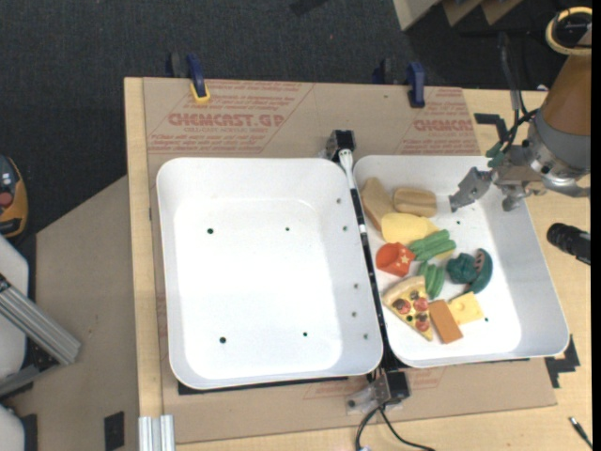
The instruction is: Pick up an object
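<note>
- Camera view: gripper (484, 188) hung over the right bin (526, 289); I couldn't tell its claw state.
- I judged the crowded toy food (427, 275) risked a glancing miss.

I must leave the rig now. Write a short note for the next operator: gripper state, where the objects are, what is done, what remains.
Gripper: hovers over the upper right part of the right bin, nothing between its fingers; open or shut cannot be read from this view.
Objects: all in the right bin's left half, in a cluster: bread roll, yellow piece, tomato, green pods, pizza slice, orange block, cheese.
Left bin: no objects seen in it.
Done: nothing picked yet.
Left: descend on one object, grasp, lift.
</note>
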